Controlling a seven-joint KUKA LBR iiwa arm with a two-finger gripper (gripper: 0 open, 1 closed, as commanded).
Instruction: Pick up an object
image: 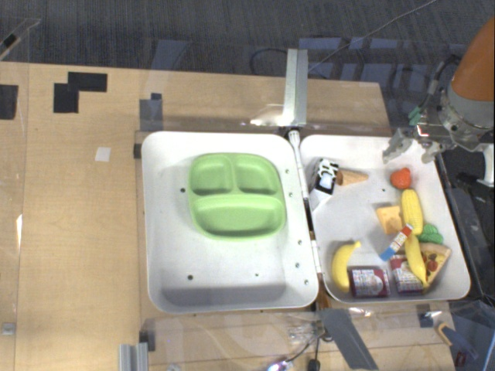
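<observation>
Gripper [410,147] poised over right bin's [363,265] far corner, jaws apart and bare.
We judge it's lining up on the tomato [401,178] just below.

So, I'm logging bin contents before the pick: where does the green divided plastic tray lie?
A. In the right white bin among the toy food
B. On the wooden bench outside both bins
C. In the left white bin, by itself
C: the green divided plastic tray lies flat in the left white bin, while the toy food sits in the right white bin.
</observation>
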